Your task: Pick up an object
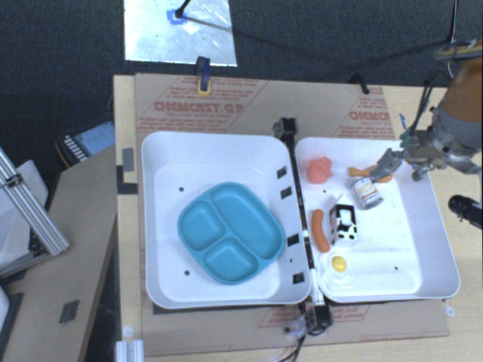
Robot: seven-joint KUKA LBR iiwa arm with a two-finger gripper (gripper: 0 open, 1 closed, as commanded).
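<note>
Camera view: two white bins, one toy-filled, with the arm over it.
The left bin holds a blue tray; the gripper, its grip unreadable, hangs above the can, the likeliest pick, in the right bin beside a sausage.

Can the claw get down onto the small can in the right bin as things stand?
Probably yes: the claw hovers just above the can, nothing lies over it, and its neighbours sit apart from it.

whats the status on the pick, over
Gripper over right bin, upper edge, beside small can. Nothing seen held. Pink toy, sausage, cow figure, fried egg lie loose. Blue tray in left bin.
</note>
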